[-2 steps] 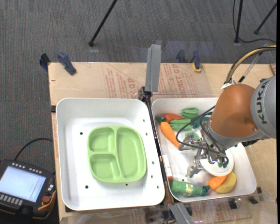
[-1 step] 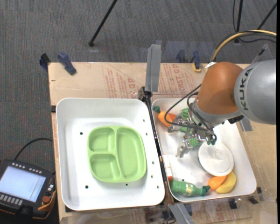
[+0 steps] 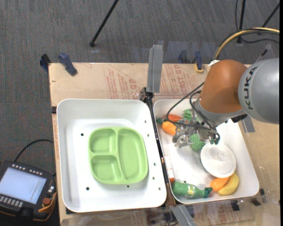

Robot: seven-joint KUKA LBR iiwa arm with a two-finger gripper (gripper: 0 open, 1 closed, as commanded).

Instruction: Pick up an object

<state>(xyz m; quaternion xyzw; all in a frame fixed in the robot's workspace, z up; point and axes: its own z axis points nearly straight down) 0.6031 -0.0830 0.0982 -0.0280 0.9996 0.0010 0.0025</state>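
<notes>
My gripper [image 3: 191,136] hangs low over the upper middle of the right bin [image 3: 247,164], under the orange wrist band. Just beneath and beside it lies a green bumpy toy [image 3: 197,143]. An orange carrot-like toy [image 3: 169,127] lies to its left, with a second orange-and-green piece [image 3: 179,116] above it. Nearer the front are a white round plate [image 3: 218,159], a green bottle [image 3: 188,189], a small orange piece [image 3: 219,183] and a yellow banana [image 3: 230,185]. The arm hides what lies straight below the wrist.
The left bin [image 3: 70,126] holds a green three-compartment tray [image 3: 118,155]. A grey post [image 3: 154,72] rises at the back between the bins. A teach pendant [image 3: 21,187] lies on the floor at the lower left. Blue clamps [image 3: 66,62] grip the bench's far edge.
</notes>
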